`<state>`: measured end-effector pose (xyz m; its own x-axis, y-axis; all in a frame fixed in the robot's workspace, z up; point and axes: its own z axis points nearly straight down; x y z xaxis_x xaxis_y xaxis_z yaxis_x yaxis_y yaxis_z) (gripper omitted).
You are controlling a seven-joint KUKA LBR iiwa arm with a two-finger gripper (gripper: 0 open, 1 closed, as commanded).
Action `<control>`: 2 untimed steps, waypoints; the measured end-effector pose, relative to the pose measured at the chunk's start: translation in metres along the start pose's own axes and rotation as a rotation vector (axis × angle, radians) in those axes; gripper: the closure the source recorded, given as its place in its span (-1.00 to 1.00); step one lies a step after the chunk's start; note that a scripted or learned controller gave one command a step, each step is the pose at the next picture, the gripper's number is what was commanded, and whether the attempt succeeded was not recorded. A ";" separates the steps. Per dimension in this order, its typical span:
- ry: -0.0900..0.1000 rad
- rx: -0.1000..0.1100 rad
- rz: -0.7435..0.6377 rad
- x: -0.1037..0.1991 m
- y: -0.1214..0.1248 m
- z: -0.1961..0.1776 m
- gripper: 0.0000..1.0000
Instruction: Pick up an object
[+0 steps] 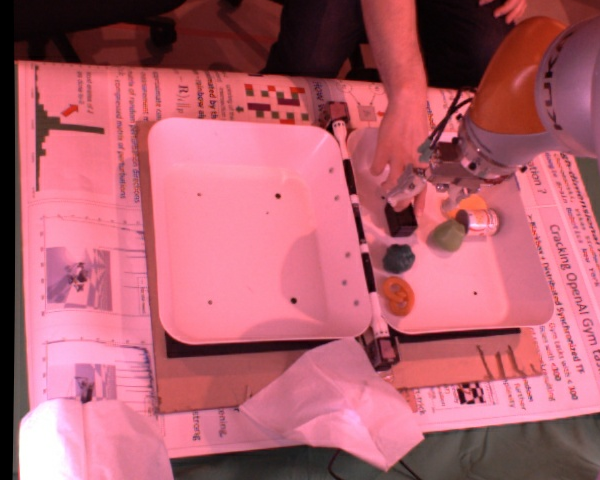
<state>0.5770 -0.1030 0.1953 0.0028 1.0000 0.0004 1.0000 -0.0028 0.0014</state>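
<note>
Nearest you, a tissue (330, 403) lies off the bins. Your gripper (408, 190) hangs over the right bin (500, 298), touching a black block (400, 218) just below it; whether it is spread, I cannot tell. A person's hand (395, 148) crowds it.

Printed poster (90, 208) under bins; crumpled tissue (332, 400) at front edge.
</note>
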 end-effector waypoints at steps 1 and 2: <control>0.000 0.000 0.000 0.000 0.000 0.000 -1.00; -0.001 0.007 0.002 -0.006 0.000 0.061 -1.00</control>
<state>0.5769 -0.1094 0.1345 0.0049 1.0000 -0.0008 1.0000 -0.0050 -0.0052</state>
